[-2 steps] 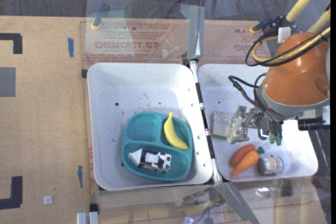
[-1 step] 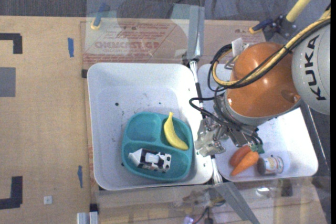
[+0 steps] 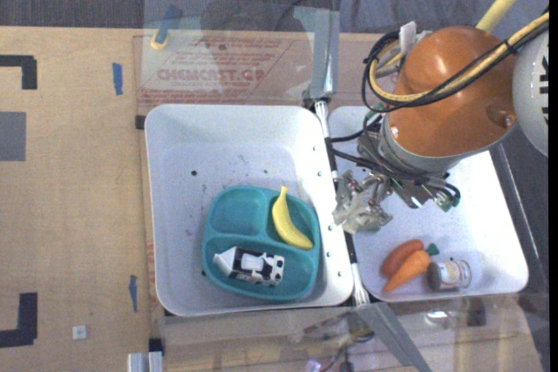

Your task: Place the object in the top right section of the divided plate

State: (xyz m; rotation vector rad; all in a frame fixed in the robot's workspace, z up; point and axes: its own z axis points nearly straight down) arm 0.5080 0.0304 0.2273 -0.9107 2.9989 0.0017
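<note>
Already, a yellow banana is seen lying in the top right part of the teal divided plate, just above a toy cow. It looks light, smooth and curved, best gripped across its middle. Right of the plate, the claw is seen, but its state cannot be told.

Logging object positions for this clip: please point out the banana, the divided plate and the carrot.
banana (image 3: 290,222): camera view, middle of the yellow fruit.
divided plate (image 3: 228,210): camera view, bare teal floor of its top left section.
carrot (image 3: 405,264): camera view, middle of the orange body, in the right bin.
</note>
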